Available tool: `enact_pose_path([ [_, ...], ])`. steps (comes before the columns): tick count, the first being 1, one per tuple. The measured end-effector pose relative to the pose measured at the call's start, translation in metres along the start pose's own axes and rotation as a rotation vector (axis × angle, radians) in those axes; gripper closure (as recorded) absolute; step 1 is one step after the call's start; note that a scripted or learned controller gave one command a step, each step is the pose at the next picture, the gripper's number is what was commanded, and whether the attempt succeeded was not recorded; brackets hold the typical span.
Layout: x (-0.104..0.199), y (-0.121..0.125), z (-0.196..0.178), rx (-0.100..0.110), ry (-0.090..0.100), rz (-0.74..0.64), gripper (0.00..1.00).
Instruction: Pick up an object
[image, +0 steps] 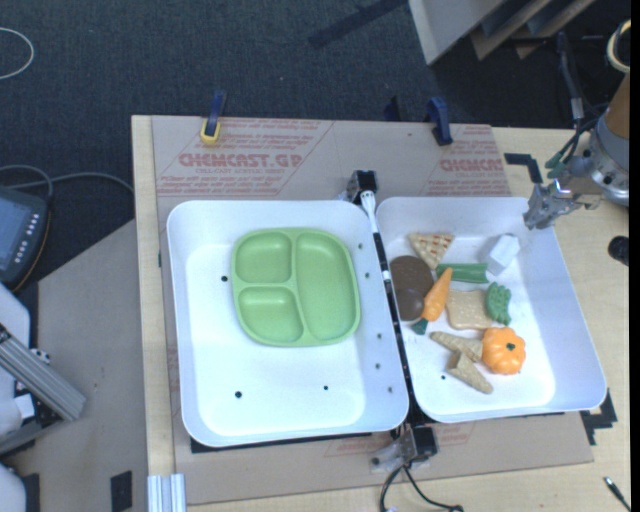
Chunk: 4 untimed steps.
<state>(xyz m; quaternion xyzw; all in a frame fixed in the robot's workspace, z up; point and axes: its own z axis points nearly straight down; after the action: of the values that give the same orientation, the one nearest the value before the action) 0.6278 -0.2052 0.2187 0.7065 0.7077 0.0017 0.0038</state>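
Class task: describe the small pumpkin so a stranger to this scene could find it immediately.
Look in the right-hand white bin, among the toy food. At the near end of the pile sits the pumpkin: the only round, bright orange piece, unlike the long thin carrot.

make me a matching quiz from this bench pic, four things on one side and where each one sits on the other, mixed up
Things:
1. green divided plate
2. orange pumpkin
3. claw
4. toy carrot

Places:
A. near corner of the right bin, beside the tan pieces
B. above the far right corner of the right bin
C. middle of the left bin
D. leaning across the brown round piece near the divider between the bins

Pairs: 1-C, 2-A, 3-B, 4-D
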Motion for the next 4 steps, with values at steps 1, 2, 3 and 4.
enact_pose_path([
  [1, 0.000, 0.001, -0.007, 0.004, 0.001, 0.001, 1.00],
  [2, 0.047, 0.005, -0.017, 0.007, 0.003, -0.001, 1.00],
  [3, 0.100, 0.011, -0.024, 0.007, 0.003, -0.003, 1.00],
  [4, 0.155, 0.009, -0.006, 0.011, 0.005, -0.003, 1.00],
])
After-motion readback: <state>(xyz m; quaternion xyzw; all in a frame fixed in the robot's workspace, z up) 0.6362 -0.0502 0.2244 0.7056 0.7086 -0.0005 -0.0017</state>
